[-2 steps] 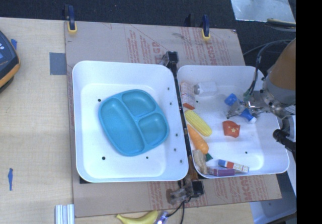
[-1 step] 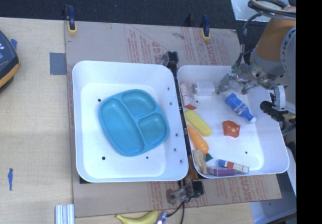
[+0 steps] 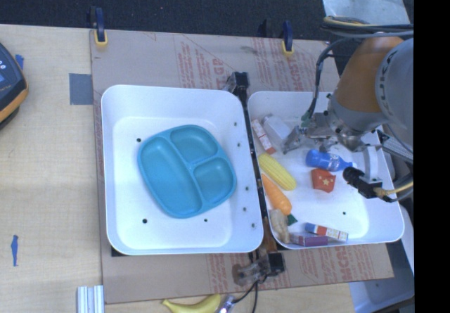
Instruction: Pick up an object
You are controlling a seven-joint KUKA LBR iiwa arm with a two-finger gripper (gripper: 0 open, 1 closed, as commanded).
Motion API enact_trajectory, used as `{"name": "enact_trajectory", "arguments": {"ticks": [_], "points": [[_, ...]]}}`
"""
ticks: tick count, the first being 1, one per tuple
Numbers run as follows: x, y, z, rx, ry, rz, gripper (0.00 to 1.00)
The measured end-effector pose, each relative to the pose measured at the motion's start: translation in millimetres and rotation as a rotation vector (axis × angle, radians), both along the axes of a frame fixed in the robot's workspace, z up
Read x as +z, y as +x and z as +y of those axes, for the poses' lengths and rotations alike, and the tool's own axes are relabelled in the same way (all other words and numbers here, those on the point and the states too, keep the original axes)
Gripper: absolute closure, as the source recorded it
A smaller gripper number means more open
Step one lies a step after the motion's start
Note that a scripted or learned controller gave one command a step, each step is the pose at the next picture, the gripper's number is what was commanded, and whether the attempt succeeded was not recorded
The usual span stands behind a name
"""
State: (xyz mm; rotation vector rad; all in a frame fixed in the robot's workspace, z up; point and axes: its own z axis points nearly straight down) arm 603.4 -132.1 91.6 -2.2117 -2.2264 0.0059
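Observation:
The right bin (image 3: 380,227) holds several small things: a yellow corn cob (image 3: 276,171), an orange carrot (image 3: 277,196), a blue bottle-like object (image 3: 323,160), a red object (image 3: 323,180) and a small red-and-white box (image 3: 264,135). My gripper (image 3: 309,134) hangs low over the upper middle of this bin, just above the blue object and to the right of the small box. The grey arm with its orange band (image 3: 362,86) comes in from the right and covers the bin's upper right part. Nothing visibly hangs from the gripper.
The left bin (image 3: 119,227) holds a blue divided plate (image 3: 186,169). A red, white and blue tube (image 3: 325,232) and a purple item (image 3: 306,240) lie at the right bin's front edge. A banana (image 3: 191,302) lies on the bench in front.

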Motion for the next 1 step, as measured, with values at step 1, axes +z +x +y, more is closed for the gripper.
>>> {"name": "enact_trajectory", "arguments": {"ticks": [1], "points": [[0.0, -53.1, -39.5, -0.002, -0.001, -0.001, 0.00]]}}
